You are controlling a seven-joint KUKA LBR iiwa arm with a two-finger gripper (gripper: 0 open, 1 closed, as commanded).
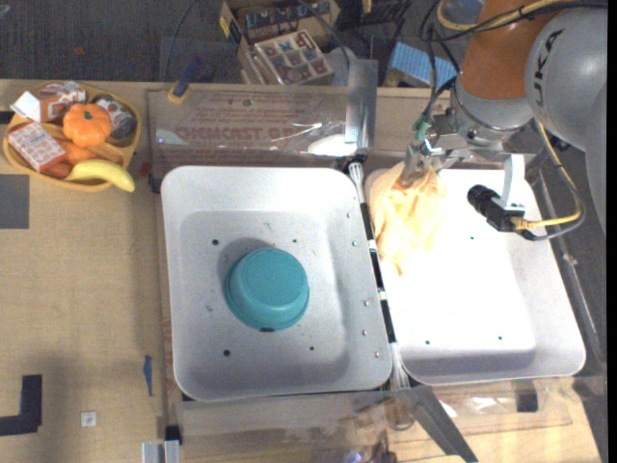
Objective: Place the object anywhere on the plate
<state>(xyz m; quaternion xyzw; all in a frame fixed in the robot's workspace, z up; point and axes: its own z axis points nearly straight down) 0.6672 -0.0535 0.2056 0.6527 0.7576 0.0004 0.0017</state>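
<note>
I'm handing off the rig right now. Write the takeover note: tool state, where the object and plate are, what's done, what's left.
Tool: above the near-left corner of the right bin, pinching the top of a pale yellow cloth.
Cloth: hangs from the tool, draped along that bin's left edge; whether its lower end touches the floor is unclear.
Plate: teal, round, in the middle of the left bin, bare.
Done: cloth grasped.
Left: carry it across the divider to the plate, release.

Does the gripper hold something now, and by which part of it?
The gripper holds the pale yellow cloth by its top end; the rest hangs over the right bin.
</note>
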